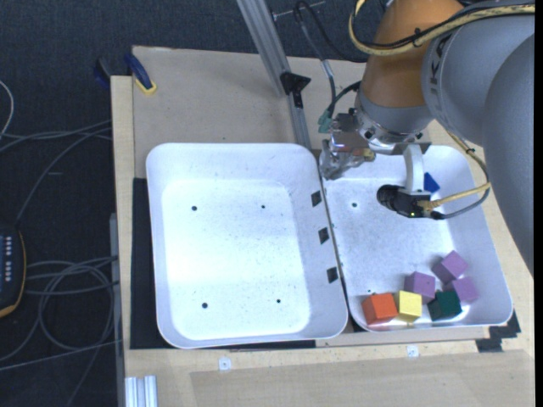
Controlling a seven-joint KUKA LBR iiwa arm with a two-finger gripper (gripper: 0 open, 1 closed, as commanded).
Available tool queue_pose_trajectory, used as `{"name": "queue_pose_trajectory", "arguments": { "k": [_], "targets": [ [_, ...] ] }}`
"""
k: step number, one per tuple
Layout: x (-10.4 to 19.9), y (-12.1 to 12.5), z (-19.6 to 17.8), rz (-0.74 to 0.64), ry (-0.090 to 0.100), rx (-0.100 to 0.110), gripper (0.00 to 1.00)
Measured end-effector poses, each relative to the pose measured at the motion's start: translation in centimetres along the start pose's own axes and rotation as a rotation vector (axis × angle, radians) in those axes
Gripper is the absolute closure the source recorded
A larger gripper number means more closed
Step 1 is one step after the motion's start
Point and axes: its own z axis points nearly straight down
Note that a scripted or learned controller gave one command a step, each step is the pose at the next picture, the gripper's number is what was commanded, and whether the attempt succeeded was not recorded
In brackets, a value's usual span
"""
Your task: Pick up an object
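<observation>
On the tan counter [212, 83], your blocks [420, 295] at lower right looked light, rigid, graspable by flat sides; the claw's [339, 155] state I couldn't tell.

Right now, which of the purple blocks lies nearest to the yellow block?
The purple block just above the yellow block, touching it. The other two purple blocks lie further right.
</observation>
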Motion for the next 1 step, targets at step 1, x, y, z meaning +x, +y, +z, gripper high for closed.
{"name": "queue_pose_trajectory", "arguments": {
  "k": [1],
  "targets": [
    [6.05, 0.5, -1.42, 0.0, 0.001, 0.0, 1.0]
  ]
}}
